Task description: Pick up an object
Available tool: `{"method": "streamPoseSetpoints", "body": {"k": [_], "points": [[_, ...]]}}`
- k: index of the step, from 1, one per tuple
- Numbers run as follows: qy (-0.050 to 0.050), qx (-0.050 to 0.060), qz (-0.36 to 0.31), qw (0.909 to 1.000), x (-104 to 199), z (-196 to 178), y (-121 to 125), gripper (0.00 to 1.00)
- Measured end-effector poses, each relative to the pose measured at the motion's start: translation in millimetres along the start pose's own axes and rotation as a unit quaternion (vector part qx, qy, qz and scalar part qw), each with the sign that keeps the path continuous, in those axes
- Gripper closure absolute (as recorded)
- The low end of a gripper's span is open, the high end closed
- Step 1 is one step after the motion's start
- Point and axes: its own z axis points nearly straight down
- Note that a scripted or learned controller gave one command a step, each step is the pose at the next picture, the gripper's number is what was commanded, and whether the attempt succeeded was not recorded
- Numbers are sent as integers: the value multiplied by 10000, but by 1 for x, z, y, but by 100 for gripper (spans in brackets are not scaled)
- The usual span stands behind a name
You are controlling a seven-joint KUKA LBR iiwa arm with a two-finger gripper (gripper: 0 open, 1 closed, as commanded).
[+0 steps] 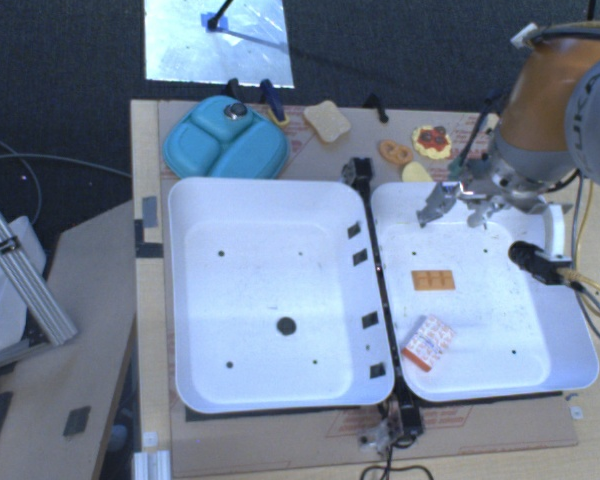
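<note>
Dark carpet surrounds the bench [150, 268], and a pale square sheet [218, 26] lies on the floor behind it. On the bench two white bins stand side by side, their inner walls touching along a black strip with clips. The left bin [270, 293] has one small dark round object [286, 326] on its floor, a little below the middle. The right bin [480, 298] holds two things: an orange waffle [433, 281], flat and rectangular, near the middle of the bin, and a packet [428, 342] with red and white print, lying tilted near the front left corner, close to the dividing wall. The waffle and the packet are apart from each other.

Behind the bins, on the bare cardboard-coloured part of the bench, there is a blue divided plate [226, 140] at the left, then a piece of toast [327, 121], a small pretzel [394, 151], a round yellow item with red topping [432, 141], and a pale yellow piece [416, 173] just at the back rim of the right bin.

From the right the arm [565, 98] reaches in, with its orange band large in the upper right corner. The gripper [460, 205] hangs over the back part of the right bin, above and behind the waffle, not touching it. Its fingers [435, 206] are spread apart and nothing is between them. A black cable part [532, 260] sticks out below the wrist over the right side of the bin.
</note>
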Motion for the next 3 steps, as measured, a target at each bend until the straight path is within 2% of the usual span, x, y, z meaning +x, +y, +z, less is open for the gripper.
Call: {"method": "streamPoseSetpoints", "body": {"k": [1,2,3], "points": [[25,25,62,10000,-46,108,-128,0],[-19,-30,15,10000,-82,85,-87,0],[-7,-26,14,10000,-80,75,-88,100]]}}
